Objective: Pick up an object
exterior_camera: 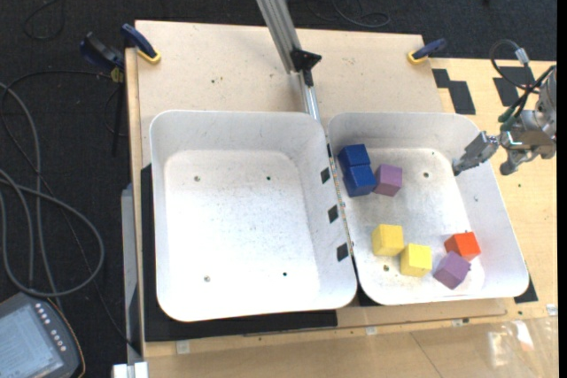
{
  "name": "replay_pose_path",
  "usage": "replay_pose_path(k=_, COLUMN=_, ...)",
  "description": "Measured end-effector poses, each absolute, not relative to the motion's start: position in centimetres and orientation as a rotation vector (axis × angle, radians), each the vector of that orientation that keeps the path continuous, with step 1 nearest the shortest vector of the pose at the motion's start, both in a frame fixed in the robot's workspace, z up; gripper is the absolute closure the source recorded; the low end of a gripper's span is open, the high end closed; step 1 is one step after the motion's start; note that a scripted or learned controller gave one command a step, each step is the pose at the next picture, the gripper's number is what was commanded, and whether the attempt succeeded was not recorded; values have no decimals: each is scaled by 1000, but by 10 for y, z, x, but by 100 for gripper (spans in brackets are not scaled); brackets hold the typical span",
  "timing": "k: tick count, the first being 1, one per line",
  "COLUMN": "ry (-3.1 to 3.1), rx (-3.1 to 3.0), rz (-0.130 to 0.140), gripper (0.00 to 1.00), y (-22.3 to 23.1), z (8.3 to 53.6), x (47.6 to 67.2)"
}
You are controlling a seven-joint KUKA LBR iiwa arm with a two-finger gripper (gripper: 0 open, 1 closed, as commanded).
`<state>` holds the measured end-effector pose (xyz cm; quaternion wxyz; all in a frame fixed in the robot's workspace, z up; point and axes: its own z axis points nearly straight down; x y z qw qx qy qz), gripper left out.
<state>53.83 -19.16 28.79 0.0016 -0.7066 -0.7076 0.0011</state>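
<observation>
Camera view, arm [536, 124] cropped (right edge)

two bins sit side by side on the bench [221, 71]. six blocks lie in the right bin [496, 217]: two [357, 168] against its left wall, four [416, 258] nearer its front.

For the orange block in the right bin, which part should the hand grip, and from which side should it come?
Probably grip the orange block from above, on its two side faces toward the bin middle and the bin rim. A purple block sits tight against its near side, so those faces look blocked.
</observation>
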Motion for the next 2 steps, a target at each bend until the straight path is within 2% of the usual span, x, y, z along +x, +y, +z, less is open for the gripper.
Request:
replay_pose_path(k=1, ry=-2223, rx=-2221, rz=0, gripper=0, y=-192, z=290, x=539)
replay_pose_path(k=2, ry=-2217, rx=-2221, rz=4, gripper=0, y=-198, z=241, x=532)
